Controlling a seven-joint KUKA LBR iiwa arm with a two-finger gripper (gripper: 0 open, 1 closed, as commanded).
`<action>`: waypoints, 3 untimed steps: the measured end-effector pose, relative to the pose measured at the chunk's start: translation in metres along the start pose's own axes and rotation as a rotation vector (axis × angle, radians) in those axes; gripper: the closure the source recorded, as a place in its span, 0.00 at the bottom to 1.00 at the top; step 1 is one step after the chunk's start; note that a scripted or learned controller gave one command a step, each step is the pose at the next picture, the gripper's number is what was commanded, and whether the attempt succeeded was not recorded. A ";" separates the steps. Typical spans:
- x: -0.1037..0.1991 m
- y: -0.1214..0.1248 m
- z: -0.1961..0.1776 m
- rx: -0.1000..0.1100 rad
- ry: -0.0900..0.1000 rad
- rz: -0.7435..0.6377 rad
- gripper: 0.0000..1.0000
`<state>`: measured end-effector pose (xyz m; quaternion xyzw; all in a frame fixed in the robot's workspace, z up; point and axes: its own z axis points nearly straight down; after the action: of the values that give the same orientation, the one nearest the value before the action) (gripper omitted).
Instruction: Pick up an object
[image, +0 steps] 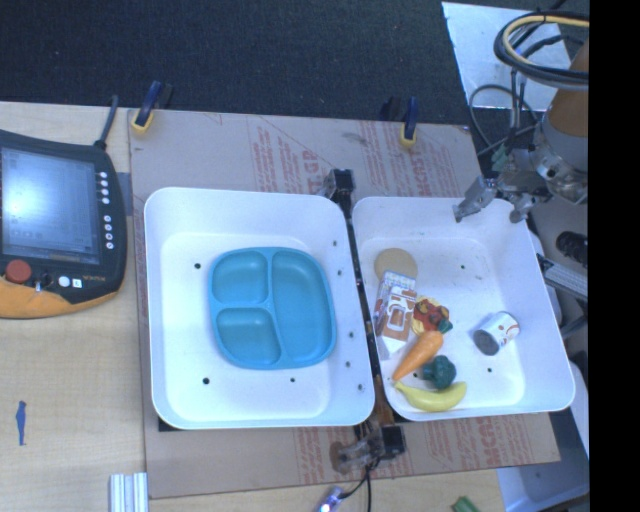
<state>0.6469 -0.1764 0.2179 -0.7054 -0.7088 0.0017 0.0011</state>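
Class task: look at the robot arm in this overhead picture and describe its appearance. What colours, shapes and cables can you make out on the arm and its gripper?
The arm is light grey metal with an orange band above the wrist. Black and yellowish cables loop in a coil over its top. Its gripper is a small grey metal piece, angular and narrow, ending in a thin tip.

Red print on the cardboard sheet (290, 160) seems too blurred to read.
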 end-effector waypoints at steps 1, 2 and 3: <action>0.032 -0.076 0.116 0.004 0.001 0.000 0.00; 0.063 -0.107 0.091 0.001 0.001 -0.002 0.00; 0.066 -0.121 0.120 -0.017 -0.011 0.004 0.00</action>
<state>0.5250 -0.1109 0.0979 -0.7068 -0.7073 -0.0005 -0.0086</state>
